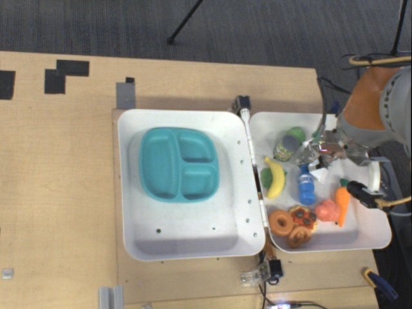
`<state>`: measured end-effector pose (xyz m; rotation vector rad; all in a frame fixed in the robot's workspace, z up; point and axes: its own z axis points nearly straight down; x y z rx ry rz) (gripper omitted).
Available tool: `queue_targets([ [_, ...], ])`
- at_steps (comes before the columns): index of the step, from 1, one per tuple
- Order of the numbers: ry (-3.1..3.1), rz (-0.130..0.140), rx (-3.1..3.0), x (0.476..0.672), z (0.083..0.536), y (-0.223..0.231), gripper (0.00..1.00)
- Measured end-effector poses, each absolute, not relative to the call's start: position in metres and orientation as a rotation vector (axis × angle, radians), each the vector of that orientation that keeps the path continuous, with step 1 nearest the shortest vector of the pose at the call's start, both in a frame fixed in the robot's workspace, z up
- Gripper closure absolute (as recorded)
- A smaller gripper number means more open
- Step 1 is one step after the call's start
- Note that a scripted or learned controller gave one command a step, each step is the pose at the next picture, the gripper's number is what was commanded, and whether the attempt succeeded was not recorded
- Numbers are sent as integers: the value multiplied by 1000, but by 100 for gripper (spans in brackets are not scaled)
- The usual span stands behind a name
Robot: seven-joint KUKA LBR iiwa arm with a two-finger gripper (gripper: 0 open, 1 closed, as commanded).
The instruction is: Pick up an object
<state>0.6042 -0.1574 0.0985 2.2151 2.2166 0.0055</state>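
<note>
Blue bottle [306, 190] (label unreadable) lies below the gripper [313, 153], grip state unclear.

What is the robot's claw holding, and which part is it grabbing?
It cannot be told. The gripper is down in the right bin, just above the blue bottle and beside a green toy, but nothing shows clearly between its tips.
</note>
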Motion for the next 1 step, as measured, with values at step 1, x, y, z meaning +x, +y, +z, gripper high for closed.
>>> queue_targets([
  [1, 1988, 5, 2429, 610, 190, -108, 100],
])
